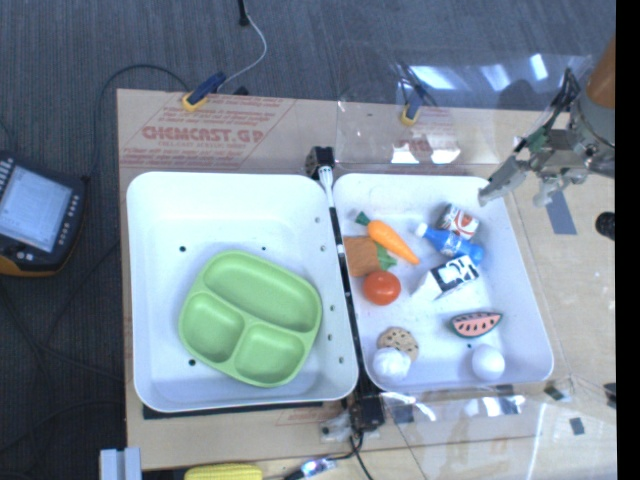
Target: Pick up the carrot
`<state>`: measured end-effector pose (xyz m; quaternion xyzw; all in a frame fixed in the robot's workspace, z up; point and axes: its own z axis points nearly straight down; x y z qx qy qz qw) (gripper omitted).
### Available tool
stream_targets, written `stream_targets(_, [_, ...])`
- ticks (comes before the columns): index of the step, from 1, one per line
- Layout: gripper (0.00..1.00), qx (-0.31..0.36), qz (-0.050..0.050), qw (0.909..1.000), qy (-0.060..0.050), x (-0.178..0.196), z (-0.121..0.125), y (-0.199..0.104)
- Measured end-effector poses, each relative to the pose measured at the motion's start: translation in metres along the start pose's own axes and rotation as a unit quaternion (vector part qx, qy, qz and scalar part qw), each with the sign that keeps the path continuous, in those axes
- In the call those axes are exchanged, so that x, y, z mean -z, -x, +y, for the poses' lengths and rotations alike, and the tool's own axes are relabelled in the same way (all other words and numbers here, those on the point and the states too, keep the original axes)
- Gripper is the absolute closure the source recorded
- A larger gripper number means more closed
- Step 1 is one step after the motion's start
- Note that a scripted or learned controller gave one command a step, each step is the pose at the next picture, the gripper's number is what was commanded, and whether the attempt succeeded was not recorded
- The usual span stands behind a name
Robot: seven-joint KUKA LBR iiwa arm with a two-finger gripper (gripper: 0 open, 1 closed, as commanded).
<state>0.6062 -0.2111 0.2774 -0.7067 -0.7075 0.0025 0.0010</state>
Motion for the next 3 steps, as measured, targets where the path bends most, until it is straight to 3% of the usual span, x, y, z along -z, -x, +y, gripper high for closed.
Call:
stream_targets(1, [0.00, 0.077, 0.004, 0.9970, -0.007, -0.154, -0.012, -0.101])
stream_targets(2, [0.00, -0.050, 0.000, 0.9987, 0.006, -0.185, 0.012, -0.093])
stream_targets(3, [1.00, -0.048, 0.000, 0.9988, 0.007, -0.176, 0.013, -0.095])
